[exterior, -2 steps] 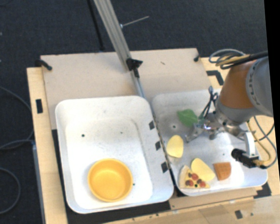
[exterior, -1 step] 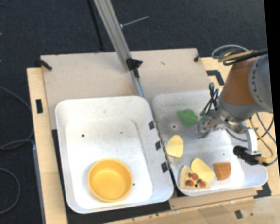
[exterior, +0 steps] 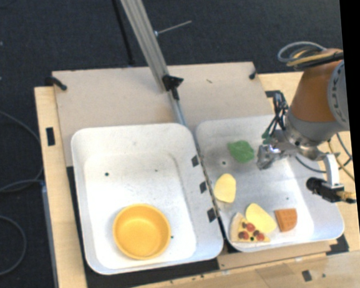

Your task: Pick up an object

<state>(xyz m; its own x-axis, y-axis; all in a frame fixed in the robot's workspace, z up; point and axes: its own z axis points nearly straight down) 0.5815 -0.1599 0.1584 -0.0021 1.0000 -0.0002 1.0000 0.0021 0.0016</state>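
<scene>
Arm (exterior: 314, 100) bent downward, tool (exterior: 266, 158) low

Two white bins (exterior: 135, 138) (exterior: 300, 230) — one yellow bowl (exterior: 141, 231), one green piece (exterior: 241, 150), two pale yellow pieces (exterior: 225, 187) (exterior: 260, 217), one orange block (exterior: 286, 219), one pizza slice (exterior: 247, 231).

A pale wooden bench (exterior: 55, 182) carries a beige board (exterior: 119, 95) at twelve o'clock and two white bins: one (exterior: 86, 148) at nine o'clock, the other (exterior: 325, 225) at three.
</scene>
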